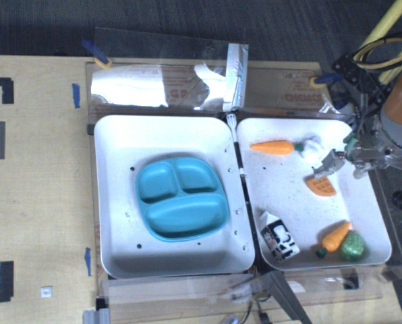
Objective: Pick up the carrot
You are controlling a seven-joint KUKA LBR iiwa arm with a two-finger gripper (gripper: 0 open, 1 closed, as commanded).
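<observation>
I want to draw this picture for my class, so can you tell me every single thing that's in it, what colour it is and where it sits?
left bin: 1, white, left half of the bench
plate: 1, blue with three sections, middle of the left bin
right bin: 1, white, beside the left bin
carrot: 1, orange with a green end, top of the right bin
orange wedge: 1, orange, middle right of the right bin
second carrot: 1, orange, bottom right corner
green vegetable: 1, green, touching the second carrot
black and white item: 1, bottom left of the right bin
pincer: 1, grey metal, over the right bin just above the orange wedge
</observation>
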